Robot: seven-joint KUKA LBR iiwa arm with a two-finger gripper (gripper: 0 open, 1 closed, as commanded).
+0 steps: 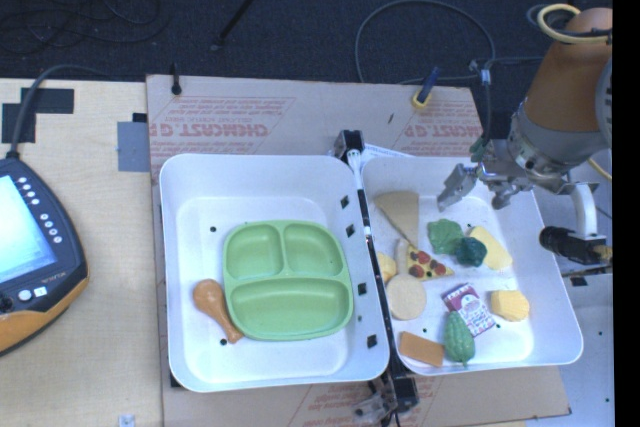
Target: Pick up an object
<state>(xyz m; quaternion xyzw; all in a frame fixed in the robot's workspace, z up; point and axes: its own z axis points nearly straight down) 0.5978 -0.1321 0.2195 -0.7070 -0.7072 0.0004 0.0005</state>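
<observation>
Arm [570, 105] cropped at right edge

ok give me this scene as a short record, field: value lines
left bin: green tray, orange spoon beside it
right bin: toy foods, including pizza slice, broccoli, cookie
claw: open, above right bin's far edge, holding nothing
left of bins: control pendant

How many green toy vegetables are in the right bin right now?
2: a broccoli-like piece mid-bin with a darker piece against it, and a green vegetable by the front rim beside the orange wedge. Others may be hidden.
</observation>
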